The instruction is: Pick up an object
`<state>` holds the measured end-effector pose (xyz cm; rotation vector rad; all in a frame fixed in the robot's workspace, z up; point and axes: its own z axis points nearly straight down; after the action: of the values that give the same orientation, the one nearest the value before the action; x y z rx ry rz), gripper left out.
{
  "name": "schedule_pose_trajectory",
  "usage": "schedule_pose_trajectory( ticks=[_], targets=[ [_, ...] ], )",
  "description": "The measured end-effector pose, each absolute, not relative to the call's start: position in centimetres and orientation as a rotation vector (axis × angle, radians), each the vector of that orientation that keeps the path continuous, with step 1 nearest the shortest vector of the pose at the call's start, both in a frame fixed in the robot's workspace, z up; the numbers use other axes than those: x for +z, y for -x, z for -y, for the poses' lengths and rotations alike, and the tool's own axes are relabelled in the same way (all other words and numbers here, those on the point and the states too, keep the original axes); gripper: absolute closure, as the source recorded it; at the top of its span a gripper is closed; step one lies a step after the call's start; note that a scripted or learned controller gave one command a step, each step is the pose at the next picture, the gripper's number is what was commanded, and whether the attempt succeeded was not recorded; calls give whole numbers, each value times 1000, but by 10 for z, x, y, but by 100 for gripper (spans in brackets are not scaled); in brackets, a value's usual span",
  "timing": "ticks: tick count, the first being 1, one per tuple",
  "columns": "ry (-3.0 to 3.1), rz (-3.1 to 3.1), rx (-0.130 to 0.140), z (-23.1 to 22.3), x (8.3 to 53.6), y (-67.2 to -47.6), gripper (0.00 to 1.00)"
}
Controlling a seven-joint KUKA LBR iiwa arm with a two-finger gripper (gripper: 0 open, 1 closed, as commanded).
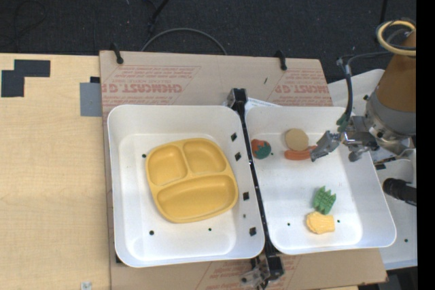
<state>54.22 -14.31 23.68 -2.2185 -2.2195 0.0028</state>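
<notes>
- So, left bin (129, 146) held a yellow divided tray (192, 180).
- Right bin (367, 214): tan disc (296, 139) & orange sausage (296, 155) at 12, red-green toy (260, 147) at 10, pineapple toy (322, 213) at 5.
- Gripper (338, 148) at 2, jaws spread, gripping nothing, just beside sausage.

The arm (397, 88) is cut off by the right edge of the picture. The gripper (334, 145) covers the right end of the orange sausage (296, 155) near the right bin's (370, 241) back edge; its finger gap is too small to tell.
</notes>
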Motion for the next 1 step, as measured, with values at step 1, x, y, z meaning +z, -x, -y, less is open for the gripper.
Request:
schedule_pose_trajectory(
  ticks=[1],
  targets=[
    [2218, 2216, 5, 134, 188, -545, 0]
  ],
)
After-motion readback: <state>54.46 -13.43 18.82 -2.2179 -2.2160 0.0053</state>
